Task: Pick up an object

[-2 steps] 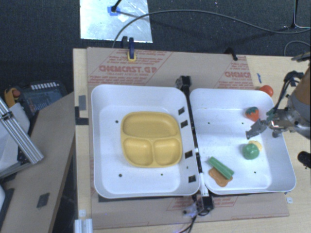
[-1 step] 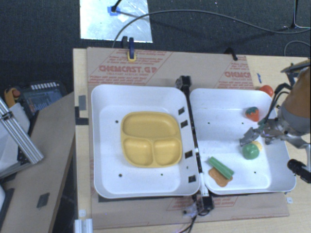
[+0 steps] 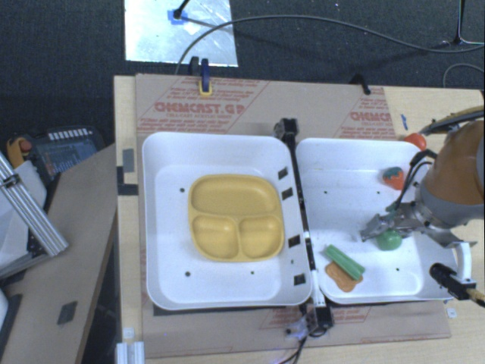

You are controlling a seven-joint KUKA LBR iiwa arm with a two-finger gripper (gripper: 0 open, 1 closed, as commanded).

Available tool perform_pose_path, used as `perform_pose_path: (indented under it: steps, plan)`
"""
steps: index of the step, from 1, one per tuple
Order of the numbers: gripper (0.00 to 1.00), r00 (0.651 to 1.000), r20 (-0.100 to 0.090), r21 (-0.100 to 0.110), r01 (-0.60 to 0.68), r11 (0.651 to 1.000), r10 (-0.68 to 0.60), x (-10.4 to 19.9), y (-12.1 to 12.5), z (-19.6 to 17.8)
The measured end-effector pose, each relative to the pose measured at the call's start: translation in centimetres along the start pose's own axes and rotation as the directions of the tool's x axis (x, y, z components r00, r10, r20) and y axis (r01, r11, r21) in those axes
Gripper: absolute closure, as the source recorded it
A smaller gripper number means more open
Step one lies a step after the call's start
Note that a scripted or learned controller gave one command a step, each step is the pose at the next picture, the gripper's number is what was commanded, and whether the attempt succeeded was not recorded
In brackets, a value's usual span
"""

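Observation:
My gripper (image 3: 377, 227) hangs low over the right bin (image 3: 341, 165), reaching in from the right below the orange-banded wrist (image 3: 458, 169). A small round green object (image 3: 390, 240) lies right under and beside the gripper; whether they touch I cannot tell. A long green stick-shaped object (image 3: 345, 262) lies near the bin's front left, partly over a flat orange piece (image 3: 342, 278). A small red and green object (image 3: 392, 177) rests toward the bin's back right.
The left bin (image 3: 163, 203) holds a yellow divided plate (image 3: 233, 217). A black divider (image 3: 297, 211) runs between the two bins. The bins sit on brown cardboard (image 3: 250, 101); cables run across the dark floor behind.

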State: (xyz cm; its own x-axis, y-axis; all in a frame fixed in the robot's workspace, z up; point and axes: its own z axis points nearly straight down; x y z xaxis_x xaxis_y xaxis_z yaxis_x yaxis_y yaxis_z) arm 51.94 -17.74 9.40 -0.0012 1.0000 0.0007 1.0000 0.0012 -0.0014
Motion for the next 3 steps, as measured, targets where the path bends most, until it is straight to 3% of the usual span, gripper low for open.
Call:
perform_pose_path:
  steps: [1, 2, 3]
  plan:
    - [1.0, 1.0, 0.002, -0.004, -0.001, 1.0, 0.001, -0.1, 0.1, -1.3]
    - [1.0, 1.0, 0.002, -0.004, -0.002, 1.0, 0.002, -0.2, -0.8, -6.3]
    - [1.0, 1.0, 0.004, -0.009, 0.004, 1.0, -0.004, -0.1, 0.3, -12.3]
